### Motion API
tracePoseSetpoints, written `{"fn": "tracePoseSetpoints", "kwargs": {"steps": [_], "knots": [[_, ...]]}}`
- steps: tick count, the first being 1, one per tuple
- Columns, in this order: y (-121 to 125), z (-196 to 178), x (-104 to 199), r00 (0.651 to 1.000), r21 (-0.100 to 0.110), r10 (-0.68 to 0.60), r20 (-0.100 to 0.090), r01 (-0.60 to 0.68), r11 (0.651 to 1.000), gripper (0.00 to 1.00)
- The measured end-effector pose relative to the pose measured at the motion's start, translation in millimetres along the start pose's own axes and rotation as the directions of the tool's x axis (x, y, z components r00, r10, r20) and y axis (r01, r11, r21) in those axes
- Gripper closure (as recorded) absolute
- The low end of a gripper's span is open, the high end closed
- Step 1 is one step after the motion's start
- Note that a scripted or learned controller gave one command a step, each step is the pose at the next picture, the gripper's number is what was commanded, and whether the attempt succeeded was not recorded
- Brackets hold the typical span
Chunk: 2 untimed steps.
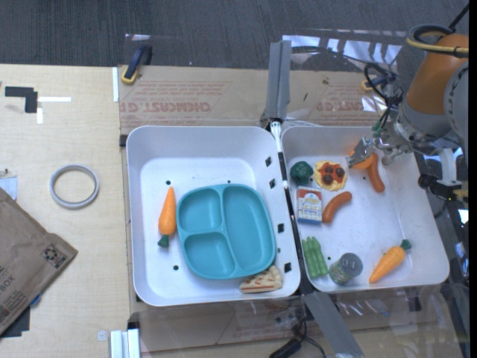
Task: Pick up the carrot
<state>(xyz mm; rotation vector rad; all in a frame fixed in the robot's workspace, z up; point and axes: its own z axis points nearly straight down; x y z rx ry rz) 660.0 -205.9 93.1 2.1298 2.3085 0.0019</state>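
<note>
Two carrots are in view. One carrot [168, 210] lies upright along the left side of the left bin, beside the teal plate. The other carrot [387, 262] lies tilted near the front right corner of the right bin, green top pointing up-right. My gripper [364, 155] is low at the back right of the right bin, far from both carrots. Its tip sits right over the upper end of an orange sausage-shaped piece [376, 179]. Whether it grips that piece is hidden.
A teal divided plate [223, 230] and a waffle piece [261, 281] are in the left bin [141, 170]. The right bin [417, 222] holds broccoli [301, 172], a small pizza [330, 174], a carton [309, 205], a sausage [337, 203], green beans [314, 256] and a can [346, 267].
</note>
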Motion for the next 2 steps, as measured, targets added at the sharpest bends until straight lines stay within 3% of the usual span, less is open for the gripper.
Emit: {"fn": "tracePoseSetpoints", "kwargs": {"steps": [1,2], "knots": [[1.1,-15.1,-1.8,1.0,-0.001,-0.002,0.004,0.002,1.0,1.0],[3.8,-112.1,53.9,0.99,0.001,0.14,0.002,-0.14,0.99,1.0]]}}
